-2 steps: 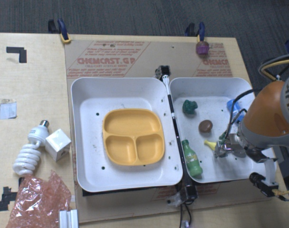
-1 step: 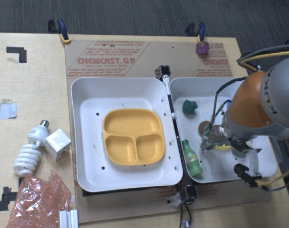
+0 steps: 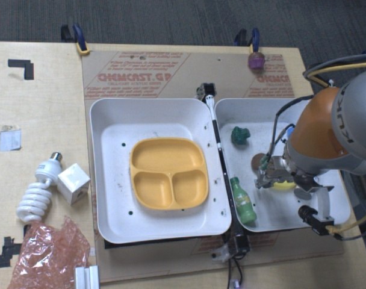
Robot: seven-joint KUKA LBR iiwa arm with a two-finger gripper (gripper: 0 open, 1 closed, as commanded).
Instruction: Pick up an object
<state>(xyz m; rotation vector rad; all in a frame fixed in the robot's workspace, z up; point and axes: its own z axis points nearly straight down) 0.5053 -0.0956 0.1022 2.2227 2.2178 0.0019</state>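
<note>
Camera view: looks down on two white bins.
Gripper (image 3: 268,179): low in the right bin (image 3: 264,114); open or shut, cannot tell.
Yellow thing (image 3: 285,186): just right of the gripper, lying left to right.
Green bottle (image 3: 243,201): near-left, lying near to far.
Arm (image 3: 327,131): reaches in from the right, bent down.

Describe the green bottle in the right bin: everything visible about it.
The green bottle is small and looks like glossy plastic, with a narrow neck and a pale label band around its body. It lies on its side on the floor of the right bin, along that bin's left wall, neck toward the far end and base toward the near edge. Nothing rests on it, and it lies apart from the pincer.
</note>
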